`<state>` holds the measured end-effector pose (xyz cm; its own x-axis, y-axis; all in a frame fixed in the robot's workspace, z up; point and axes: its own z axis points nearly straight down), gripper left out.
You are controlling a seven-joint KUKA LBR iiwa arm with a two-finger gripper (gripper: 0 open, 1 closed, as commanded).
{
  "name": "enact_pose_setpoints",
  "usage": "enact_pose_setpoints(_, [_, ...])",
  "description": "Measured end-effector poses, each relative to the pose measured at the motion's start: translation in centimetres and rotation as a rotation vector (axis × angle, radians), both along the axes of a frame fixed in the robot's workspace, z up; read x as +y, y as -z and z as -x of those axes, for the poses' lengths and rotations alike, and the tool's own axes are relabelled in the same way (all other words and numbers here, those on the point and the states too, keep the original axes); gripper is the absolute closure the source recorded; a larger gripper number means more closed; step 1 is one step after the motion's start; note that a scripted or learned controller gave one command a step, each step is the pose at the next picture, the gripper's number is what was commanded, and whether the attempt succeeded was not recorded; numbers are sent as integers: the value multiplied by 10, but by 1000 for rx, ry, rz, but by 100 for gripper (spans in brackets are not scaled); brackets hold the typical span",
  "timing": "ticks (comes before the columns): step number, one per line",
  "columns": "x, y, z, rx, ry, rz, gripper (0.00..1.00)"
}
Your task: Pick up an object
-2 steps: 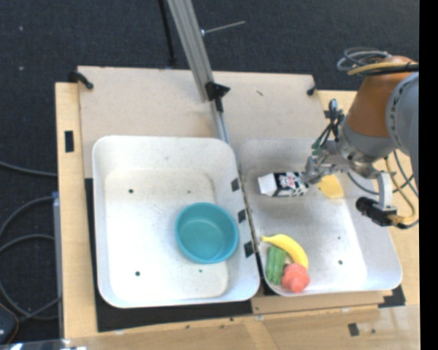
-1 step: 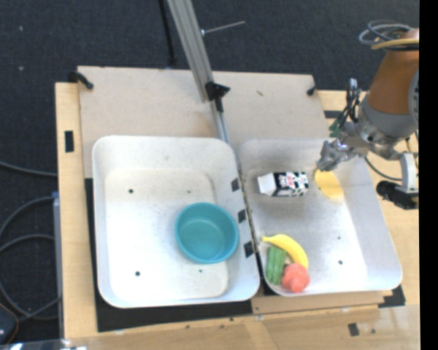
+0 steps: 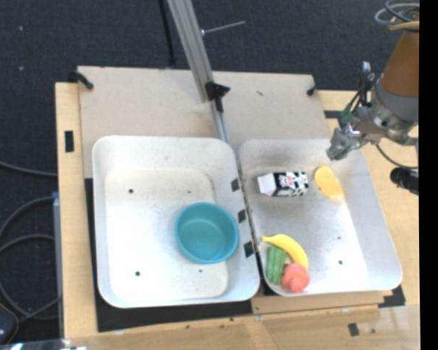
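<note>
The right bin (image 3: 350, 224) holds a small black-and-white milk carton (image 3: 284, 183) lying on its side and a yellow lemon (image 3: 328, 182) just to its right. Near the bin's front left corner lie a yellow banana (image 3: 288, 247), a green vegetable (image 3: 276, 264) and a red tomato-like piece (image 3: 296, 277), all touching. A teal bowl (image 3: 206, 232) sits in the left bin (image 3: 131, 195). My gripper (image 3: 339, 146) hangs over the right bin's far right corner, above and slightly behind the lemon, with nothing visible in it.
A slanted aluminium post (image 3: 193, 46) rises from the back of the bench between the bins. Cables (image 3: 394, 13) loop at the arm's upper right. The bench board (image 3: 153, 100) lies bare behind the bins.
</note>
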<state>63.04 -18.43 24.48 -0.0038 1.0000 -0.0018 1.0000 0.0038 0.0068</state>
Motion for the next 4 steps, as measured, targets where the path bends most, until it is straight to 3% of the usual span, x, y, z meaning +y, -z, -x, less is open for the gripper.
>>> enact_pose_setpoints(1, [-1,-41,-1,0,-1,0,100])
enact_pose_setpoints(3, [100,-42,-22,5,-3,-1,100])
enact_pose_setpoints(4, [149,-27,-15,8,-2,-2,100])
